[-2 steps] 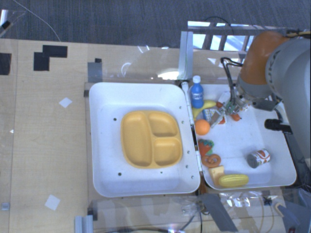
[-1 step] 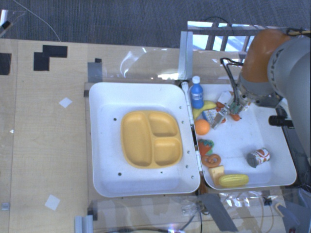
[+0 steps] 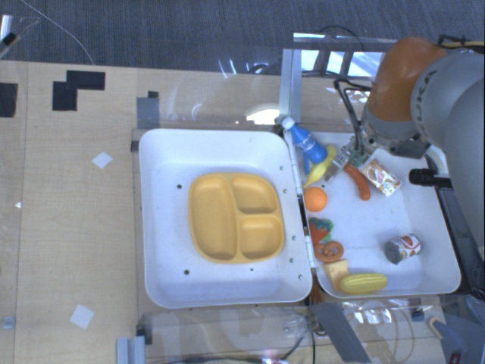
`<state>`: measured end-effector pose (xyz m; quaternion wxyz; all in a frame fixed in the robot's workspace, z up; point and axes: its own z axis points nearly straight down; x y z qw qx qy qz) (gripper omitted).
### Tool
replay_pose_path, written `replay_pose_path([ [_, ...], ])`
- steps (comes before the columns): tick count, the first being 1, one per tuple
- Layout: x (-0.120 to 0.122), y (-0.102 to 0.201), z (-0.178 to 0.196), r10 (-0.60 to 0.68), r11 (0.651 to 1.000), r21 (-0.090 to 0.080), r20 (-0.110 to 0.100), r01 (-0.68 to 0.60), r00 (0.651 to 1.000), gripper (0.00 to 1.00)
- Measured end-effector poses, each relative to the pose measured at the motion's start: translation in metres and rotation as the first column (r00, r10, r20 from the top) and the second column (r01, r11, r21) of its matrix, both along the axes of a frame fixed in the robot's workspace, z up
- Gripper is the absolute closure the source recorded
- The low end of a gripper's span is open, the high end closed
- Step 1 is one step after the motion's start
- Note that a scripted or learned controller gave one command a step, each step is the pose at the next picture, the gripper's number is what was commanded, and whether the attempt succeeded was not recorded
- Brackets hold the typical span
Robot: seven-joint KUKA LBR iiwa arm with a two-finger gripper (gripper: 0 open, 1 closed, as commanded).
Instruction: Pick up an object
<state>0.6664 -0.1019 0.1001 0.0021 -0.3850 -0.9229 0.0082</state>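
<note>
1. Camera view: the hand hangs low in the right bin, near its back left corner, with the grey arm and its orange band above it. Whether it is released or clenched I cannot tell, so no grasp can be claimed.

2. The likeliest target is the red sausage-shaped toy, which lies slanted just below the hand, perhaps touching it. It looks light, smooth and probably slippery plastic; a grip across its narrow middle should serve best.

3. Neighbours crowd it. A printed packet lies just to its right, thin and likely to crumple. A yellow banana toy and a blue bottle lie just to its left against the bin wall, leaving little room on that side.

4. Further forward are an orange ball, round and apt to roll, a small multicoloured toy, a doughnut-like ring, a yellow corn-like piece and a small tin can lying on its side.

5. The left bin holds a yellow divided tray, well apart from the hand. Both bins rest on the bench.
</note>
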Motion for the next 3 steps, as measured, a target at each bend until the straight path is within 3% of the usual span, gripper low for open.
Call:
replay_pose_path([
  [1,-0.0001,0.0023,-0.0003,0.002,1.0,0.003,-0.002,-0.002,1.0,0.0],
  [2,-0.0009,0.0062,-0.0057,-0.149,0.989,0.015,0.011,0.149,0.989,0.0],
  [3,0.0019,0.0095,-0.0085,-0.262,0.965,0.012,0.001,0.262,0.965,0.0],
])
